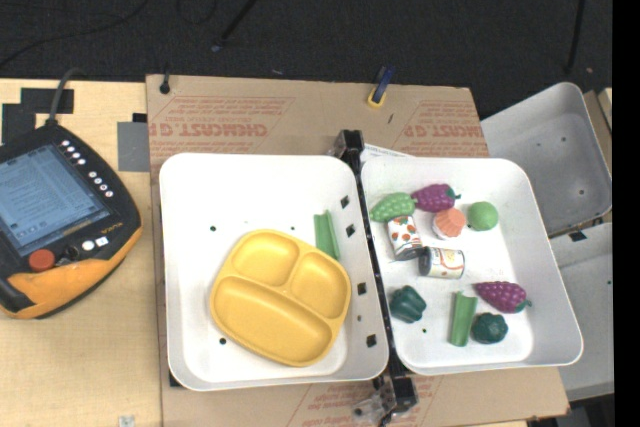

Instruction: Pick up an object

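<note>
I favour the green stick (460, 318), lower right of frame. It is probably light, stiff, slick plastic, so I pinch across its narrow middle. How my jaws stand, I cannot tell.

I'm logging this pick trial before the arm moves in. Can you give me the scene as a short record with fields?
left bin: yellow tray, green stick by the divider
right bin: small toy foods and cans in a loose cluster
purple items: two grapes
cans: two, lying on their sides
green ball: near the far right of the cluster
outside bins: pendant on the bench at left
picked up: nothing yet
</note>
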Controlling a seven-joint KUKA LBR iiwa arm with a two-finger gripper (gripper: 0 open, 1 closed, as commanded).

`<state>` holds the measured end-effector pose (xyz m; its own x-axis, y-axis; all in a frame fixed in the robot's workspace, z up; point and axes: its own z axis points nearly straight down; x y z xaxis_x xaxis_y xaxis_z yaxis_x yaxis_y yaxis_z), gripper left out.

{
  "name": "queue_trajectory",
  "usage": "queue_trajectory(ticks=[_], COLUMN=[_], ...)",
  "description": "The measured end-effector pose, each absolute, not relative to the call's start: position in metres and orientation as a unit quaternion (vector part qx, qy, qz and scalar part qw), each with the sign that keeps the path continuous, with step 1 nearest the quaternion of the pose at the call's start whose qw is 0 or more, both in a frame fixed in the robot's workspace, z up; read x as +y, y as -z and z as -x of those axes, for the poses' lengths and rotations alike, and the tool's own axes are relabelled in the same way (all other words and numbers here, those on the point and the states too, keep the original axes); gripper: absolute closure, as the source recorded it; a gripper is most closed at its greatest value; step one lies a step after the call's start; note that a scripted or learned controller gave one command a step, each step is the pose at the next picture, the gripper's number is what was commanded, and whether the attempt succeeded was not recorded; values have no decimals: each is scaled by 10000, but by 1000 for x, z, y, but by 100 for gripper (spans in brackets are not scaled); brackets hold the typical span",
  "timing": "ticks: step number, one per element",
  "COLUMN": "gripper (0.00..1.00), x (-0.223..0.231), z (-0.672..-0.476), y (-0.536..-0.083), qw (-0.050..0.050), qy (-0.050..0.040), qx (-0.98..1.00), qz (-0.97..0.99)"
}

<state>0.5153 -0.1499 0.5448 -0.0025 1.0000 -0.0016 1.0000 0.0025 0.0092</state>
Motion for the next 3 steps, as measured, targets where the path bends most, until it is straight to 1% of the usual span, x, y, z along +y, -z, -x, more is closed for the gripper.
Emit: queue_trajectory(ticks=[1, 2, 3], gripper=[100, 100, 100], x=[-150, -102, -108], z=[-515, -527, -516], y=[-406, -546, -397], qw=[-72, 49, -74], qy=[45, -39, 55], qx=[7071, 7094, 7071], qz=[-7070, -7048, -7071])
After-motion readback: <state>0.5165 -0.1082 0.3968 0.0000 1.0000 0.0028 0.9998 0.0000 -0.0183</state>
